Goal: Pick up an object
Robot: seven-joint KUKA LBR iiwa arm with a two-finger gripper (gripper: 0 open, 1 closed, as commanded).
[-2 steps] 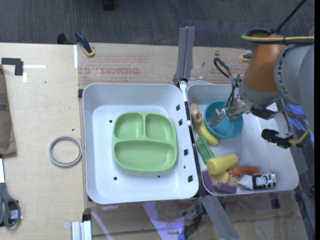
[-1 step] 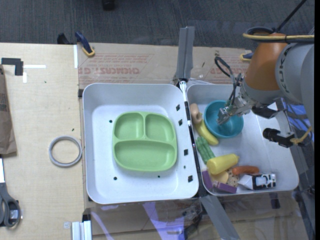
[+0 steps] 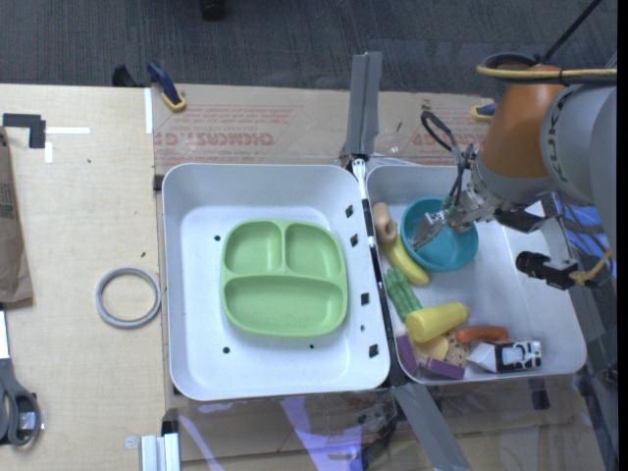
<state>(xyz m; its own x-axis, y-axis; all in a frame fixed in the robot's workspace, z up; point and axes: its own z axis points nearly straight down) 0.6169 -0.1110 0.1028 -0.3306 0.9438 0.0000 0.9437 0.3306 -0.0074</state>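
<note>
The grey arm reached in from the right and its gripper hung low over the teal bowl in the right bin, fingers a little apart with nothing visible between them. The bowl, the nearest candidate for a pick, sat near the bin's back left corner, just beside a banana; it looked like light, rigid plastic with a smooth, likely slippery wall, so a pinch across its rim seemed the surest hold. The banana would be softer and easily bruised, best taken across its middle. Toward the bin's front lay a yellow cylinder-like toy, a green ridged piece, an orange toy, a purple block and a small black-and-white item, crowded closely enough that fingers might catch a neighbour. The left bin held a pale green divided plate, its three compartments bare. On the bench lay a grey ring.
</note>
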